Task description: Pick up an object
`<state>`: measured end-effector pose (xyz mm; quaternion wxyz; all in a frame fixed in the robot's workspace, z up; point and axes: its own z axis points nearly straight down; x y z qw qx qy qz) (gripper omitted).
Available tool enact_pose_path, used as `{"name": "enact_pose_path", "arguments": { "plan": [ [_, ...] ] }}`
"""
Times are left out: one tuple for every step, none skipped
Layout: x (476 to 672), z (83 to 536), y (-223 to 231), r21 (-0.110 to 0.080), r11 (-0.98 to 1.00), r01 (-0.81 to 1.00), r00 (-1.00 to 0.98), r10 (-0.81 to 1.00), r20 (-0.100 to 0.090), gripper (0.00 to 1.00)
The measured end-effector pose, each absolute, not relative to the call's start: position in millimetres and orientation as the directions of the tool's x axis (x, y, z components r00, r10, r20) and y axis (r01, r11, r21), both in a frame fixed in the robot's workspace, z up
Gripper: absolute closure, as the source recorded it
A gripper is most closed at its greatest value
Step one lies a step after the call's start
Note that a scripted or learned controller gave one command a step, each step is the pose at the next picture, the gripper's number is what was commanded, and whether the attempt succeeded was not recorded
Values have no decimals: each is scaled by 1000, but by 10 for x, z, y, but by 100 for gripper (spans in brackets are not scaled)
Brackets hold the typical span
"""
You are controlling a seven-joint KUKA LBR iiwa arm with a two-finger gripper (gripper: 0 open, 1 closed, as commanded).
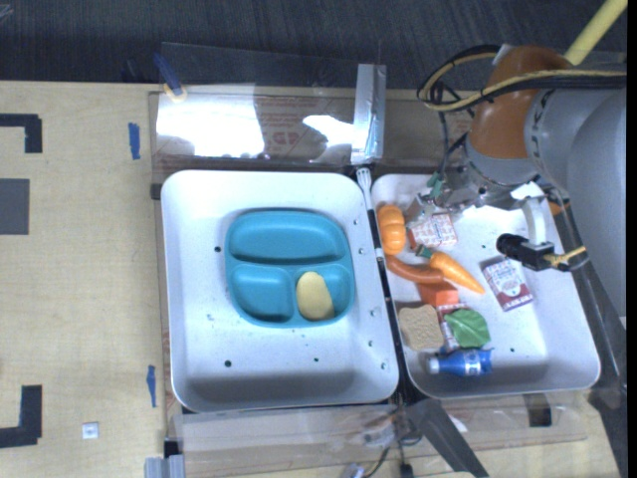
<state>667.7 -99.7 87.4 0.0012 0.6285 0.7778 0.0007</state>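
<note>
Carrot (450, 268) is seen lying in the right bin (572, 352), centre right of frame; gripper (445, 193) poised above its upper end, finger state indiscernible.

Glossy white plastic bins (189, 267), matt wood bench (80, 287).

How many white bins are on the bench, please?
2: the left bin, which holds a blue tray, and the right bin, which holds the small items.
</note>
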Motion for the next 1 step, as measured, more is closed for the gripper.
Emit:
{"name": "enact_pose_path", "arguments": {
  "plan": [
    [6699,1918,-396,14,63,998,-63,998,-3,100]
  ]
}}
